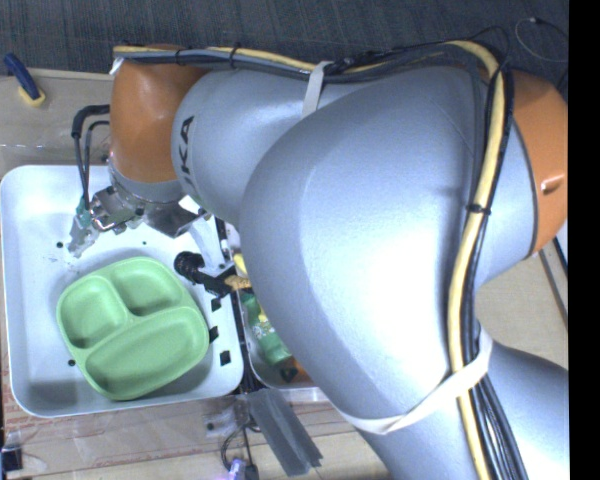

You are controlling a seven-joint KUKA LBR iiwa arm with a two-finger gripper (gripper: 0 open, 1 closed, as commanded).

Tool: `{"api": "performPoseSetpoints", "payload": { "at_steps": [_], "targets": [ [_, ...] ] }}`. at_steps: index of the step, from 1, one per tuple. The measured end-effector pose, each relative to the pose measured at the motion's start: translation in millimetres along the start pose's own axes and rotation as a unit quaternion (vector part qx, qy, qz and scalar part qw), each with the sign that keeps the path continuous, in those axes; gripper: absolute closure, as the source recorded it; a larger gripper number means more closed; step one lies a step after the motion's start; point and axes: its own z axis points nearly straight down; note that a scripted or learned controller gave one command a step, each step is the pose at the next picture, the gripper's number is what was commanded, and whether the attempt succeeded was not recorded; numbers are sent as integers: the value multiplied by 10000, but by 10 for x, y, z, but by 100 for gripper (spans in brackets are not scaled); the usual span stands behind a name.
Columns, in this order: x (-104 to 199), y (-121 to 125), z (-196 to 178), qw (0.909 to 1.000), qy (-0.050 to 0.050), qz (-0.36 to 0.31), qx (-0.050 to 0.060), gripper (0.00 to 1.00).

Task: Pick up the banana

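Over at nine o'clock sits the left white bin [20, 298], its floor flecked with a few small dark specks, resting on a pale wooden bench [50, 128] whose bare top shows at ten o'clock. A blue-and-yellow tool handle [24, 78] lies on that bench at the far upper left corner. Beyond the bench, along twelve o'clock, runs dark grey carpeted floor [280, 3]. Inside the left bin, toward seven o'clock, lies a light green divided plate [132, 326] with three compartments, flat on the bin floor. Just above the plate, at ten o'clock from it, the gripper [80, 236] points down into the bin near its upper left area; whether its fingers are apart or together I cannot tell. Above it comes the orange band [145, 118], then the huge grey arm [380, 238] sweeping across the centre and right, with a yellow-and-black cable [477, 218] strapped along it. At six o'clock, a sliver of the right bin [265, 363] peeks out under the arm, with something green and orange in it, too hidden to name. The banana I cannot pick out anywhere.
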Motion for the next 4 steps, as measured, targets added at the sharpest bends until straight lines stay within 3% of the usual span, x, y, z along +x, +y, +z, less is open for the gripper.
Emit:
{"api": "performPoseSetpoints", "payload": {
  "at_steps": [1,2,3,4],
  "targets": [
    [-8,572,160,9996,2,283,-1,0],
    [-459,-200,491,9974,5,720,5,0],
    [-90,438,481,10000,7,-63,-8,0],
    [-71,544,-316,9803,4,1973,-4,0]
  ]
}}
